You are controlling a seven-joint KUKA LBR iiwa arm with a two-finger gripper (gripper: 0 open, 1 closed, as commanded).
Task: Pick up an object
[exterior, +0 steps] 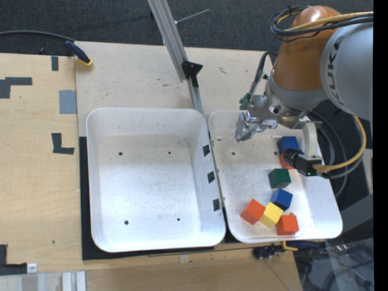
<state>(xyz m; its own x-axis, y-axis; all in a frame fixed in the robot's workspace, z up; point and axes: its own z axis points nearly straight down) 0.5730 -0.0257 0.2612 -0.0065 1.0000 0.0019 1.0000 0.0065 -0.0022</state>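
Gripper (244,132) hung at 12 o'clock in right bin (242,174) – nothing between fingers, opening unclear | nearest: green block (279,177) at 4 o'clock | advice: centre over it, descend straight – clear of blue block (281,197).

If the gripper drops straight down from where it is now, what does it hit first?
Most likely the bare floor of the right bin. The gripper points down over the bin's upper left part, and the nearest cubes, the blue cube and green cube, lie off to its right. Depth is hard to judge from this slant.
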